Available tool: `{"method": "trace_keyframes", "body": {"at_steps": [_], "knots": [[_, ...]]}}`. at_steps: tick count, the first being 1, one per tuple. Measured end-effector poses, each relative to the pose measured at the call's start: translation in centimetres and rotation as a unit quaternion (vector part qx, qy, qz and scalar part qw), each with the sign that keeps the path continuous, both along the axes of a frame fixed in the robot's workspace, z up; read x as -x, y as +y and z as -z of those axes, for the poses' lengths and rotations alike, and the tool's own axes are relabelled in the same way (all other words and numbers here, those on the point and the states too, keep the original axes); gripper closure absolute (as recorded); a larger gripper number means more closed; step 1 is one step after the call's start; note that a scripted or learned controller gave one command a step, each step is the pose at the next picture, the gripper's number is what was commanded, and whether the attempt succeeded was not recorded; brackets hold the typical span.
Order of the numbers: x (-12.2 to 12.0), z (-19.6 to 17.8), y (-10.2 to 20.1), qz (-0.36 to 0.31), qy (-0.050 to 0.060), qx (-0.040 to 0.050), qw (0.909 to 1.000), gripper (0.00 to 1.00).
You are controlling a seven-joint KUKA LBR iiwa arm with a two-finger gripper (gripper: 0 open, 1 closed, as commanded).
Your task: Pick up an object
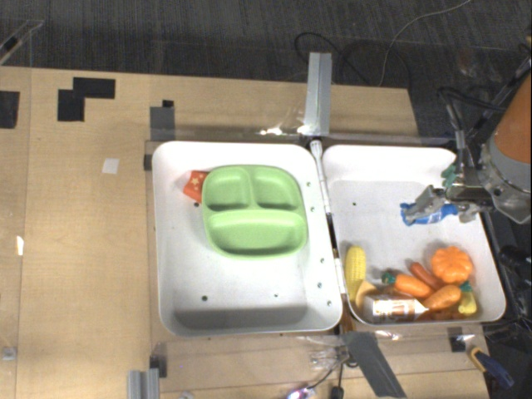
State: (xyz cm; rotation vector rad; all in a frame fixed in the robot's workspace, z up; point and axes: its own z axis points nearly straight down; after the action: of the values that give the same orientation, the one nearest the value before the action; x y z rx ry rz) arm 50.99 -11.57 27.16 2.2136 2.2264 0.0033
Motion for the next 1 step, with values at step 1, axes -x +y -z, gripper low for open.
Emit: {"method": "trace_keyframes", "body": {"at_steps": [1], "knots": [[-8.60, 7.12, -2.90, 0.046, 0.001, -0.0002, 0.9989, 0.00]]}}
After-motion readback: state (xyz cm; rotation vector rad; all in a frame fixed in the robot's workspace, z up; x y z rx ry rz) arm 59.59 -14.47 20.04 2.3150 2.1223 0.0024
